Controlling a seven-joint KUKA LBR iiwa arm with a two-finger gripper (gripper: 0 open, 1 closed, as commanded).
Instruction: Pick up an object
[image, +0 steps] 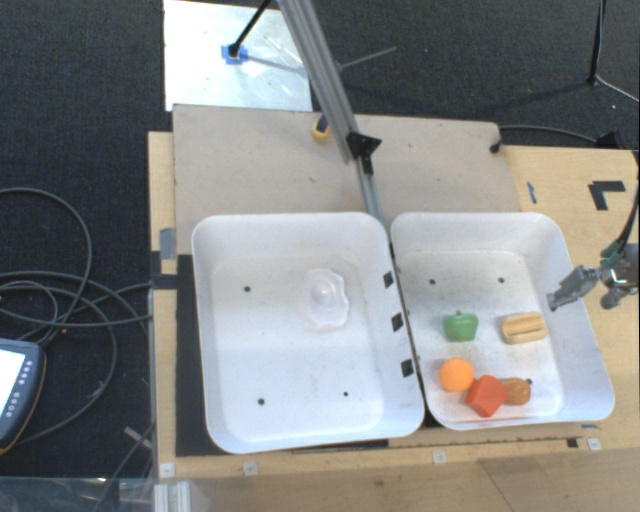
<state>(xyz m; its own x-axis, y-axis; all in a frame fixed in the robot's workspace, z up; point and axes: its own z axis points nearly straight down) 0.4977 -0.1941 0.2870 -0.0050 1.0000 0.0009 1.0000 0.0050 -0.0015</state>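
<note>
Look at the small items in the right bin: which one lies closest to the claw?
The tan bread-like piece. It sits nearest the bin's right wall, toward the claw; the other items lie farther left or lower.

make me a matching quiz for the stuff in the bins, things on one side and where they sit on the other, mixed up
Things:
1. green pepper
2. bread roll
3. orange ball
4. clear plastic piece

Places:
A. left bin, near its middle
B. right bin, just left of the red block
C. right bin, right of the green pepper
D. right bin, directly above the orange ball in the picture

Pairs: 1-D, 2-C, 3-B, 4-A
</note>
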